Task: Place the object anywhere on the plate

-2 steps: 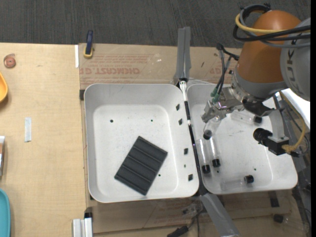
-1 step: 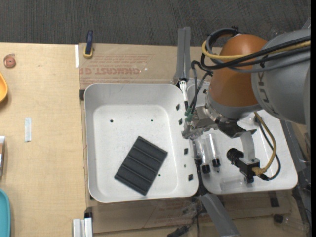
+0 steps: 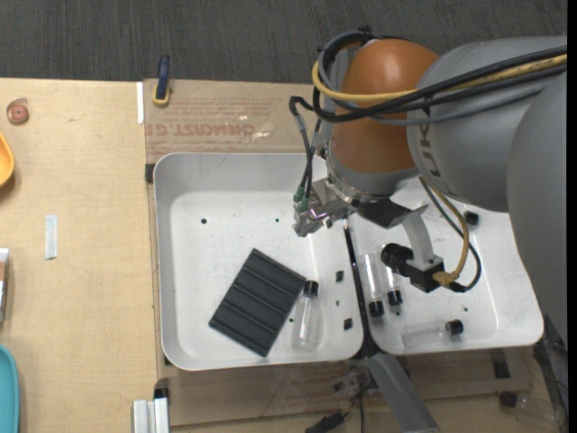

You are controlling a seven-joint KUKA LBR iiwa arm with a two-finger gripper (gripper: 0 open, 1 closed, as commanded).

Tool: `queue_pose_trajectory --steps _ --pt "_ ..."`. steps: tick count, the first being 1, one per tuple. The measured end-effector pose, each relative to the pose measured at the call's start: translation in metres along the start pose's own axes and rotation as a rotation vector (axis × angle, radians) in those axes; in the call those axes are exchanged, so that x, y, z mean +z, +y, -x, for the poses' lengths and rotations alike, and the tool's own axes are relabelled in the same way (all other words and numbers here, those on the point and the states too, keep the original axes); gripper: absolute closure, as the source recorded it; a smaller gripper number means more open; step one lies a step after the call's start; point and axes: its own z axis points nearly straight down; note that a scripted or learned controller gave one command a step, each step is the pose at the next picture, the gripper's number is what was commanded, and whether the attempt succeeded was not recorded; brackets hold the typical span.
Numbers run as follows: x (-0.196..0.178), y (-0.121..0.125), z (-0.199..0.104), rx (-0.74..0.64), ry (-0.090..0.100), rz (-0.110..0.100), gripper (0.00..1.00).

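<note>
Clear vial [image 3: 308, 317], near the ribbed black plate [image 3: 257, 301] in the left bin [image 3: 180, 242], is judged light, slippery, best pinched mid-body; gripper [image 3: 311, 213] state cannot be told.

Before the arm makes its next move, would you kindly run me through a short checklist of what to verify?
1. Dark ridged plate lying flat in the left bin: ok.
2. Top of the plate free for placing: ok.
3. Clear vial with black cap beside the plate, not on it: not ok.
4. Gripper holding an object: cannot tell.
5. Gripper above the plate: not ok, it hangs near the divider between the bins.
</note>
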Motion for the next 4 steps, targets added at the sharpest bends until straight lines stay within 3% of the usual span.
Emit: queue_pose_trajectory --steps 1,2,3,4 --pt "-0.105 0.08 0.013 -0.484 -0.002 0.004 1.0" --pt "-0.158 0.13 -0.021 -0.536 -0.003 0.005 1.0" --pt "-0.217 0.132 -0.05 -0.873 -0.003 0.006 1.0" --pt "-0.217 0.137 -0.058 -1.428 -0.004 0.007 1.0"
